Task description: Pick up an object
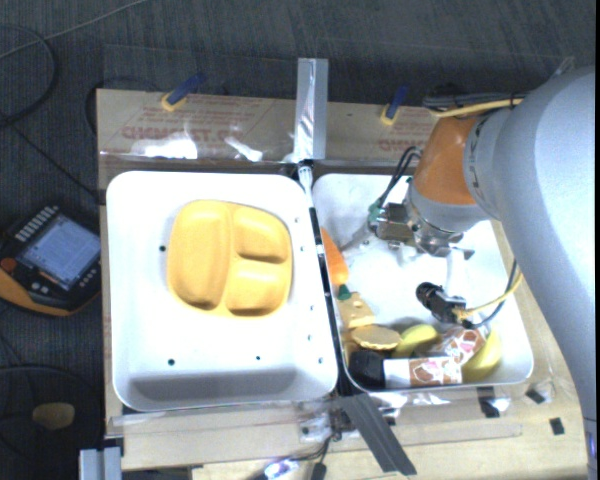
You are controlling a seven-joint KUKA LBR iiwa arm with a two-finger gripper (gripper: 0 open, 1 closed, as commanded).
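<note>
Two white bins sit side by side on the tabletop (130,118) as the grey arm reaches into the right bin (380,280). Its gripper (435,250) is poised above the bare middle of the floor, and whether it is apart or together cannot be told from this angle.

The objects to pick from crowd the bin's near wall: a bottle (420,371) lying on its side, a round biscuit (372,339), a yellow-green fruit (417,338) and a yellow piece (488,356) toward the corner. An orange stick (332,258) lies along the left wall.

They look like light, hard, smooth toy food, likely to slip or roll, and the bottle seems best gripped across its body. The wall leaves little room on that side, so an approach from the open middle looks safest.

A yellow divided tray (230,258) lies alone in the left bin (125,298), broad and shallow, offering only its rim.
</note>
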